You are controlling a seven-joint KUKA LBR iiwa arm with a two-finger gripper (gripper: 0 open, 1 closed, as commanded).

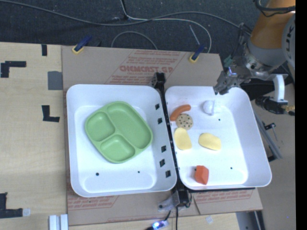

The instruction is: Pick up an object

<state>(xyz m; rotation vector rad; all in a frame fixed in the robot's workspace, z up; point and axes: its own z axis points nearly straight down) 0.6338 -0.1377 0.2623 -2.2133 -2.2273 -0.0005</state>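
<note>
In the right bin (pixel 240 176), loose toy foods lie apart, easy to single out: nearest an orange-red wedge (pixel 202 174), then two yellow pieces (pixel 210 141), a cookie (pixel 184 122) and a sausage (pixel 180 111). Farthest sits a small white lump (pixel 208 107) (pale, hard to identify), probably the target, since the gripper (pixel 223 86) hangs just beyond it.

Smooth matt plastic green tray (pixel 119 131) in a glossy white bin (pixel 76 143).
</note>
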